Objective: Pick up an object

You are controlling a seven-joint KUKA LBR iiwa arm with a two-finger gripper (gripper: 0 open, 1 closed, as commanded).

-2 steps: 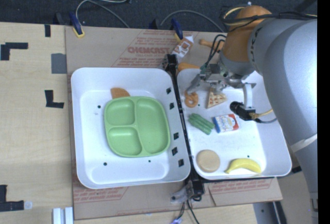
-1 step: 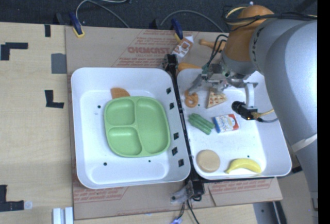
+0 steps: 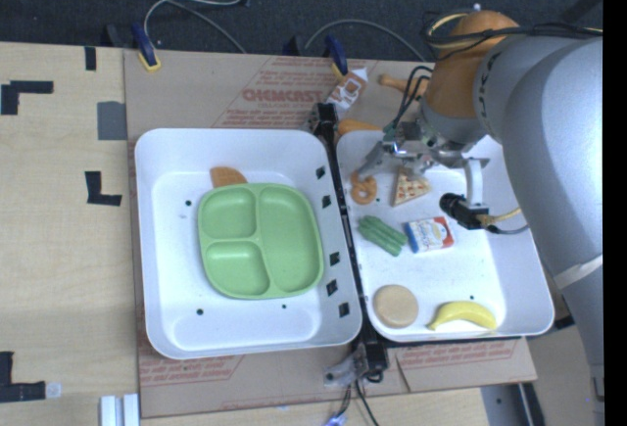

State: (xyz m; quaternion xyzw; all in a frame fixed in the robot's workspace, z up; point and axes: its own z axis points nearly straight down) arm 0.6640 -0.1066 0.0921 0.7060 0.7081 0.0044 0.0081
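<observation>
Reaching into the right bin [image 3: 509,311]
Gripper [image 3: 392,152] hangs just above the pretzel [image 3: 363,189]; I cannot tell its finger state

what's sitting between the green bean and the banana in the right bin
In the camera view, the round tan cookie lies roughly between the green bean and the banana, close beside the banana; otherwise that stretch is bare white floor of the right bin.

Red capital letters reading "CHEMCAST" run along the brown cardboard sheet [image 3: 265,96] that lies under the two bins, printed at a slant near its far edge. The small blue and white packet [image 3: 429,234] in the right bin carries printing too small to read.
</observation>
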